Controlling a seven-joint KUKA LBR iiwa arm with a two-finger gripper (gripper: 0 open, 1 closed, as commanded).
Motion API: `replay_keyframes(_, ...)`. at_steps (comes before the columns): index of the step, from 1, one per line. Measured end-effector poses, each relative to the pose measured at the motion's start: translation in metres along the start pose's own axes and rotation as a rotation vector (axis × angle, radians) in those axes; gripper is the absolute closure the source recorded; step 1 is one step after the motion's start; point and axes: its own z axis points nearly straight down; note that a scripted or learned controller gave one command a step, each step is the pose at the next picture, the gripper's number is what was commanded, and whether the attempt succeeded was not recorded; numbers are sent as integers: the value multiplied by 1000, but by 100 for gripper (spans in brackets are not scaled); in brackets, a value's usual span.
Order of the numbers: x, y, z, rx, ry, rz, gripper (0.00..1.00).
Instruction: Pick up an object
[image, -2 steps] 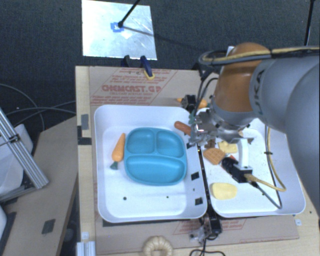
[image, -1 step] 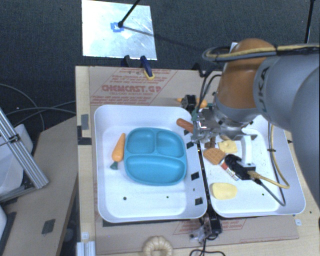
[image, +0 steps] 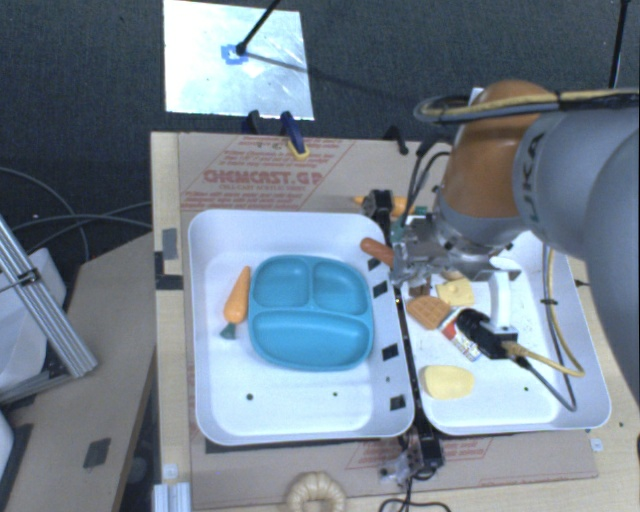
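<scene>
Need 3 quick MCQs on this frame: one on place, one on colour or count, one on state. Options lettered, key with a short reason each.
1. Where does the carrot lie?
A. in the left bin, beside the plate
B. on the plate
C. in the right bin

2. What colour is the divided plate?
A. red
B. blue
C. white

3. How does the divided plate sit?
A. flat, open side up
B. flipped over
C. propped on the bin wall

Key: 1 A, the carrot rests on the white floor at the plate's left edge. 2 B, the plate is light blue. 3 A, its three compartments face the camera.
</scene>
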Motion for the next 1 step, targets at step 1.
replay_keyframes(1, 6, 6, -8, -1, 2, -5, 100)
